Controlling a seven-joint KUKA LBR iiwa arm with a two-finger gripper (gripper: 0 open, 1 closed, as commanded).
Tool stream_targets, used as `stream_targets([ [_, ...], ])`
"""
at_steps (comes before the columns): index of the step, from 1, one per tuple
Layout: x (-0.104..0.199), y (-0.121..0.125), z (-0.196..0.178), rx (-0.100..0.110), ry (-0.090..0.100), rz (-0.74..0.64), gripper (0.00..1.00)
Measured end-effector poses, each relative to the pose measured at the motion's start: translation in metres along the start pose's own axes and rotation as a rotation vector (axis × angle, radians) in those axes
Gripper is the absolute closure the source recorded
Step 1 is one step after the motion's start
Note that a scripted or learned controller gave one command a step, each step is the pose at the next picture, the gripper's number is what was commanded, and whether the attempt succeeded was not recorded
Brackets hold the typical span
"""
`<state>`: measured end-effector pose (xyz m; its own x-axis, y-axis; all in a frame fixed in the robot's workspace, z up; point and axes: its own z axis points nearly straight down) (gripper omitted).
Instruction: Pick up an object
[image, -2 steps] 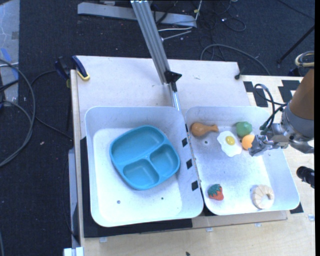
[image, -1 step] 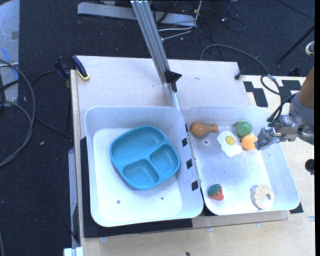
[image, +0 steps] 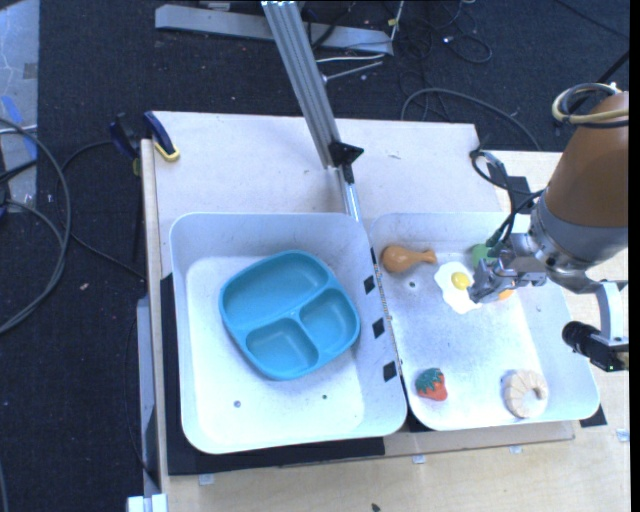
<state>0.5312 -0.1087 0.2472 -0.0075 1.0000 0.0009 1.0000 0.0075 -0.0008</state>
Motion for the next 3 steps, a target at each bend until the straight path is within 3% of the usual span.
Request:
stream_targets([
  [1, 0.051, 0.013, 0.003, -0.001, 0.000, 0.000, 1.00],
  [3, 0.157, 0.016, 0.025, 0.000, -0.001, 0.000, 1.00],
])
